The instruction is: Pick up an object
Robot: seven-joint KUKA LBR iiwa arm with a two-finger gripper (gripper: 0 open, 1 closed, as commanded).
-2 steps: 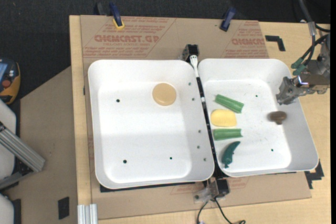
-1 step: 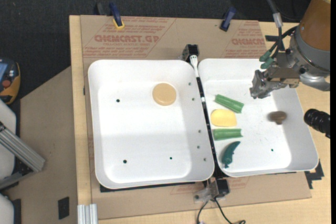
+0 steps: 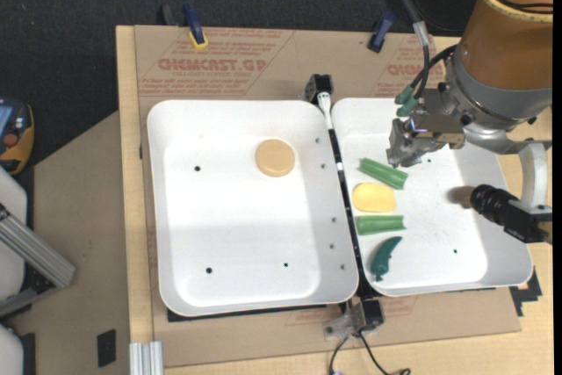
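Note:
My gripper (image 3: 406, 151) hangs over the right bin (image 3: 457, 263), just above and right of a light green stick (image 3: 383, 173). Its tip is dark and seen from above. Below the stick lie a yellow lemon-shaped piece (image 3: 374, 198), a green strip (image 3: 379, 225) and a dark teal curved piece (image 3: 384, 257), all near the bin's left wall. A tan round disc (image 3: 276, 158) rests in the left bin (image 3: 176, 215), toward its upper middle.
A black cylindrical part (image 3: 500, 208) juts into the right bin from the right edge. The arm's grey and orange body (image 3: 509, 22) covers the right bin's upper right corner. Clamps (image 3: 194, 26) sit on the cardboard behind the bins.

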